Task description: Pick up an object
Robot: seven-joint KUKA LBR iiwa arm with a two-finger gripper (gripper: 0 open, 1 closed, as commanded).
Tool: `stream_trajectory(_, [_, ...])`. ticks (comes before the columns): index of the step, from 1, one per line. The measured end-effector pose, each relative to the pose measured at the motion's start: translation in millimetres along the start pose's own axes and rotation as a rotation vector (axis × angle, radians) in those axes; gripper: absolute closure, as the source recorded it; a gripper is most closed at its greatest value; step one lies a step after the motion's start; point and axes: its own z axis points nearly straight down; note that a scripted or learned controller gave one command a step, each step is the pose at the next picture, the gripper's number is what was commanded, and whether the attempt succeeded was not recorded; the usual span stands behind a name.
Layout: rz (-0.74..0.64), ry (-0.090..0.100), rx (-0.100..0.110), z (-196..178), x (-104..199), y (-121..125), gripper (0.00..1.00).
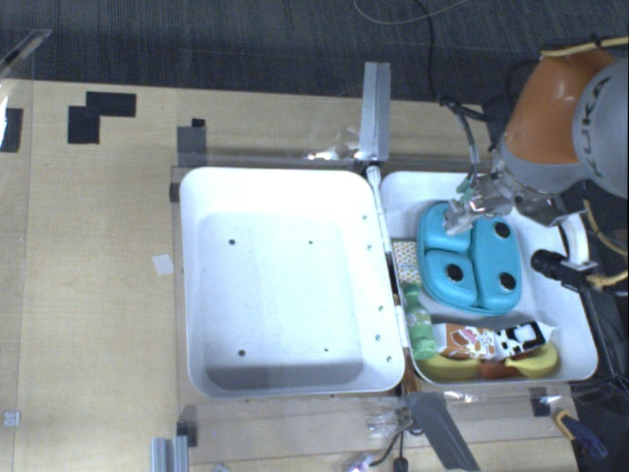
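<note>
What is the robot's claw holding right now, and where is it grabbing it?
It cannot be told. The gripper sits right at the top edge of the blue plastic thing in the right bin, but nothing shows between its fingers.

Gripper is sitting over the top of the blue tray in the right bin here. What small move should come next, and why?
Probably a short, straight descent. The gripper sits over the upper edge of the blue tray in the right bin, and nothing shows between its fingers. That raised edge is the nearest thing to close on; the snack packet and green bottle lie farther toward the bin's near side.
</note>
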Motion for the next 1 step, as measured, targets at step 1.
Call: stream_trajectory(1, [-0.101, 0.0, -0.002, -35.5, 72.2, -13.4, 1.0])
